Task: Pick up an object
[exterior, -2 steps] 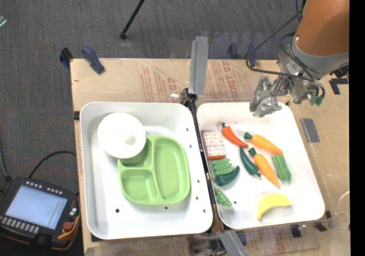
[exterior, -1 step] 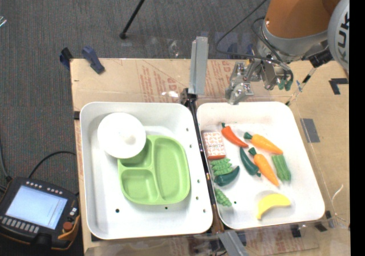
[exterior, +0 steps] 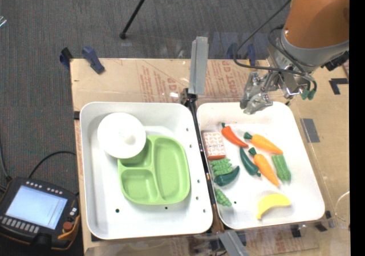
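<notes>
The right bin (exterior: 305, 192) holds several toy foods: a red-and-white box (exterior: 214, 144), a red pepper (exterior: 234, 136), two orange carrots (exterior: 263, 143) (exterior: 266, 169), a dark green pepper (exterior: 249, 162), a green bean pod (exterior: 282, 167), a pea pod (exterior: 221, 166) and a yellow banana (exterior: 272, 204). My gripper (exterior: 257, 101) hangs over the far rim of this bin, above and behind the red pepper. Its fingers stand apart with nothing between them.
The left bin (exterior: 91, 203) carries a green divided plate (exterior: 155, 170) with a white bowl (exterior: 121, 135) resting on its far left corner. A grey upright post (exterior: 199, 66) stands behind the gap between the bins. A teach pendant (exterior: 37, 209) lies at bottom left.
</notes>
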Tool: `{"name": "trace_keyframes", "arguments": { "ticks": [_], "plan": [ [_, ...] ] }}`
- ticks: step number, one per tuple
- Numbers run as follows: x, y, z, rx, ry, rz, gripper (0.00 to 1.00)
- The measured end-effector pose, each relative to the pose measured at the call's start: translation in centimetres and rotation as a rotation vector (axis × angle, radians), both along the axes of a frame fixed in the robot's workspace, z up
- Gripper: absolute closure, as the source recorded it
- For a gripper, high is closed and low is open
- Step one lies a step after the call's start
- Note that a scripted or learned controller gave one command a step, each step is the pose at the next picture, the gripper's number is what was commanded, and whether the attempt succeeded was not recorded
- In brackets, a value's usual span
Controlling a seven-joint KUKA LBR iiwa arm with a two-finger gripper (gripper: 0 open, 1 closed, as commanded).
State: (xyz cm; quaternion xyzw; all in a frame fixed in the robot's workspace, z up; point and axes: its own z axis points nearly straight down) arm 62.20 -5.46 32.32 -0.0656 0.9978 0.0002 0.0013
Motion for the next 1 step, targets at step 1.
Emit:
{"name": "trace_keyframes", "arguments": {
  "ticks": [1],
  "plan": [
    [2.28,5.21,-0.71,0.002,0.001,0.013,1.00]
  ]
}}
